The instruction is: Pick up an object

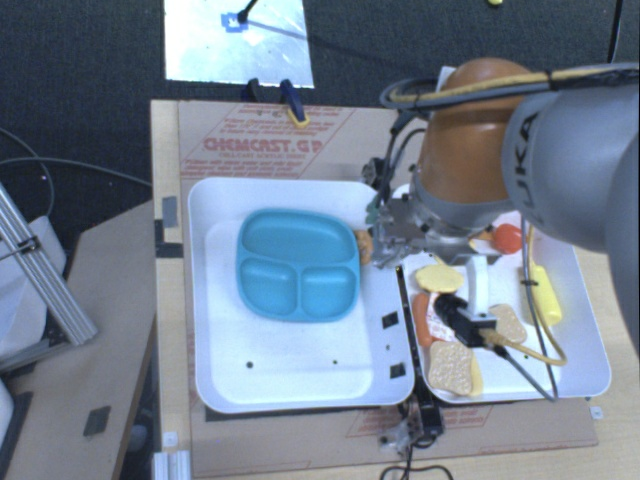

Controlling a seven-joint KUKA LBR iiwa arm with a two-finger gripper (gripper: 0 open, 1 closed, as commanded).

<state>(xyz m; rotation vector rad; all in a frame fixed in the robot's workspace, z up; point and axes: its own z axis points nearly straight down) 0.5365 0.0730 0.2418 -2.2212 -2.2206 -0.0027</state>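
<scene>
Toast-like cracker (pixel 451 366) at the right bin's (pixel 590 368) near edge and other toy foods lie ungrasped; gripper (pixel 385 236) hangs low over the bins' shared rim, its state hidden by the wrist, so pickup looks not yet done.

We see two white bins: the left bin (pixel 290 388) and the right bin (pixel 585 353) both look like smooth, faintly glossy plastic. To the left of the hand (pixel 388 236) lies a blue divided tray (pixel 297 265), matt plastic with a soft sheen. Beneath the bins, the cardboard sheet (pixel 265 143) looks like dull brown paperboard with red print. Above the hand, the arm's orange band (pixel 470 128) shines like polished plastic, and its grey shell (pixel 585 158) is smooth and satin. Below the hand, the cracker piece (pixel 452 366) looks rough and grainy. The worktop (pixel 110 298) looks like pale matt wood.
</scene>
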